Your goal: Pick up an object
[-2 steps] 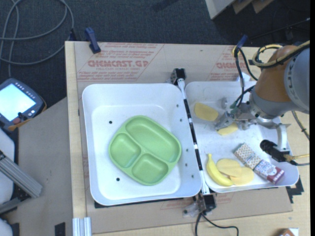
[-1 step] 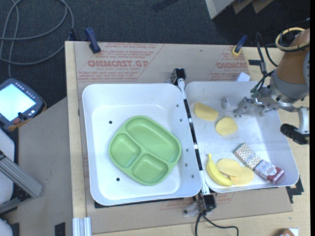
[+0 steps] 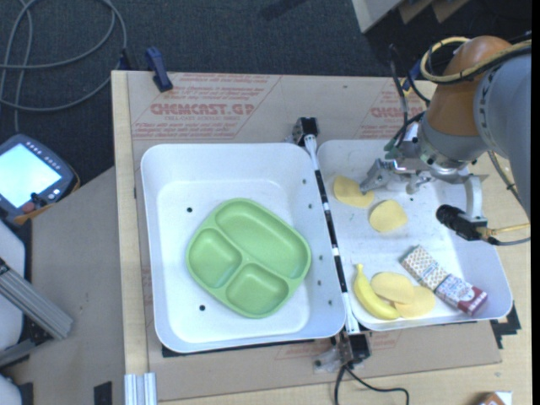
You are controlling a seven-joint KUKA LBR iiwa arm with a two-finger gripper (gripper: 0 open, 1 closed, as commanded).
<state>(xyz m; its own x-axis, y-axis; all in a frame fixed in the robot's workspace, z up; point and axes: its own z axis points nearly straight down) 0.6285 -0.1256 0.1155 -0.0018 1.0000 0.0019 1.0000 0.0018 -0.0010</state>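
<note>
Over right bin (image 3: 498,264), gripper (image 3: 390,174) hung low beside two yellow chips (image 3: 387,216); jaw state could not be told. Best approach, by judgement: centre over nearer chip, descend straight, avoid bin divider (image 3: 325,218). Banana (image 3: 369,294) lay near front edge.

Red print "CHEMCAST GP" runs across the brown protective paper (image 3: 221,108) on the bench, just behind the left bin (image 3: 160,184).

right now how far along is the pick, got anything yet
Nothing looks picked yet. The hand is low in the right bin, just above two yellow chips, with nothing visibly between its fingers. The banana, carton and green tray all lie in their bins. Grasping and lifting remain.
</note>
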